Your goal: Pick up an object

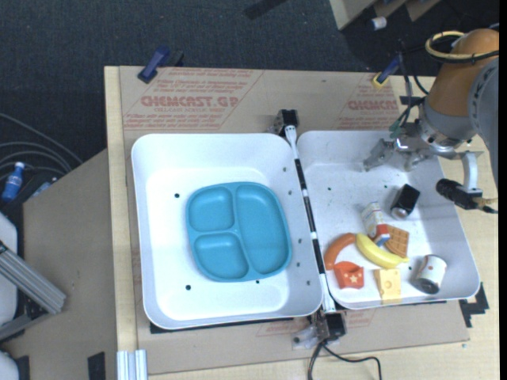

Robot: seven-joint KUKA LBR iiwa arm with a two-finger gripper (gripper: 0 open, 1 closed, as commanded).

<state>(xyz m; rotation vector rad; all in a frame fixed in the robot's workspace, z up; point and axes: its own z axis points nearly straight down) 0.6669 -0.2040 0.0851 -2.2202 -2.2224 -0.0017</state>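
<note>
Camera view has the gripper point(390, 150) at the right bin's point(333, 153) far edge, its jaws spread and gripping nothing, the black cylinder point(405, 200) nearest, lying just toward the camera.

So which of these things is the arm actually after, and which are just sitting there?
Could be picked, all in the right bin:
- banana
- black cylinder
- yellow block
- small can
- red pieces
The gripper hovers at that bin's far end.

Just there:
- blue divided plate in the left bin
- blue clamp
</note>
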